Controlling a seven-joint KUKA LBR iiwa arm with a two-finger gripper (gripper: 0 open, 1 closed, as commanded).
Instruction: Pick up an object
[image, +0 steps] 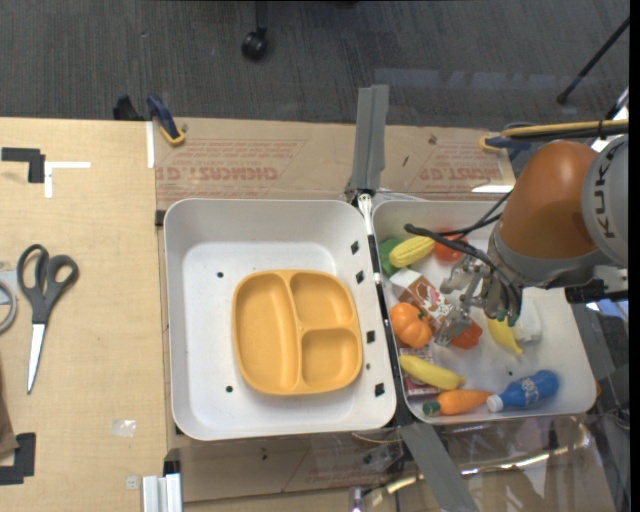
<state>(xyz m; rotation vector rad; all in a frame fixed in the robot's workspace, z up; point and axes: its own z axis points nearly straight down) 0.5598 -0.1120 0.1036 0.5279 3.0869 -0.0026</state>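
The right bin (586, 362) holds several toy foods: a yellow corn cob (411, 250), an orange pumpkin (408, 323), a red piece (467, 338), two yellow bananas (430, 372) (503, 334), a carrot (462, 402), a blue bottle (528, 390) and a printed packet (423, 295). My gripper (458, 320) hangs low over the middle of this bin, right above the red piece and beside the pumpkin. The arm's orange band (550, 200) hides the bin's far right part.
The left bin (200, 250) carries a yellow divided plate (297, 330). A pair of scissors (42, 290) lies on the wooden bench at the far left. A red tomato-like piece (449, 247) sits near the corn at the back of the right bin.
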